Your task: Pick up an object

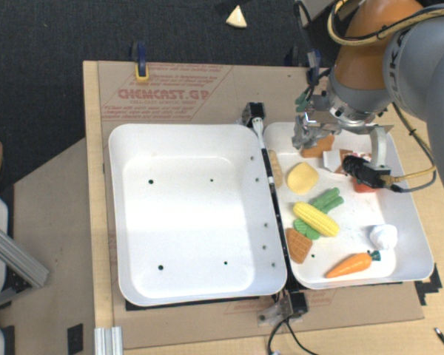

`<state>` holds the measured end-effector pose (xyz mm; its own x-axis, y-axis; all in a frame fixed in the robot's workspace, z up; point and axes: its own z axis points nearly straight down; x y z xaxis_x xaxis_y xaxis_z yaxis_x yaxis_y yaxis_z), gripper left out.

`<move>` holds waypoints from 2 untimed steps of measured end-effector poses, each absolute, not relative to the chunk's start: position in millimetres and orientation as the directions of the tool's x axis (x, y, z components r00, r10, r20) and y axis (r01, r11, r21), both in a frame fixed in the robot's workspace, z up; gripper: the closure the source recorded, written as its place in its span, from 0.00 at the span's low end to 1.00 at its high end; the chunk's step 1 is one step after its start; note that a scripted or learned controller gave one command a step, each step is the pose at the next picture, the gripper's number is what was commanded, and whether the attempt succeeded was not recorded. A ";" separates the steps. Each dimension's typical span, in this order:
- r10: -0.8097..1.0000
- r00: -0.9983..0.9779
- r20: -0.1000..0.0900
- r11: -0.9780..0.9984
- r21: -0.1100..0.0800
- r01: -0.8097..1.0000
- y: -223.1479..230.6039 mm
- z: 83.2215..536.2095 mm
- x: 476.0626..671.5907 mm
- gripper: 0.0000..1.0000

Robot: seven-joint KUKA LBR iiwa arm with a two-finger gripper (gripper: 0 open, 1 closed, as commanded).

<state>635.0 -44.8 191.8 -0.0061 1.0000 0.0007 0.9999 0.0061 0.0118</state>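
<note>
The big grey arm (399,43) came in over the far edge of the right bin (411,235). The left bin (185,205) sat right beside it, and the two bins touched along their long edges.

The gripper (311,135) hung low over the far left corner of the right bin. It was just above an orange-brown piece (316,150) that lay by the far edge. I could not tell if the gripper was open or closed, and I could not see it holding the piece.

The toy foods lay in the right bin. The corn (316,219) was yellow and long, near the middle of the bin. It looked light and hard, and a bit bumpy, so a pinch across its thin side should work best. The carrot (349,265) lay near the close edge. It looked smooth and pointy, so it might slip; the thick end would be the better place to hold. The green beans (325,200) touched the corn and looked thin and harder to catch. The pale yellow lump (302,177) near the left edge looked round and might roll. The little white piece (383,235) sat near the right edge.
</note>
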 end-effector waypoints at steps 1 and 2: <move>1.000 -0.012 0.004 0.012 0.018 1.000 43.5 321.9 627.3 1.00; 1.000 -0.005 0.002 0.005 0.009 1.000 66.3 372.0 603.6 1.00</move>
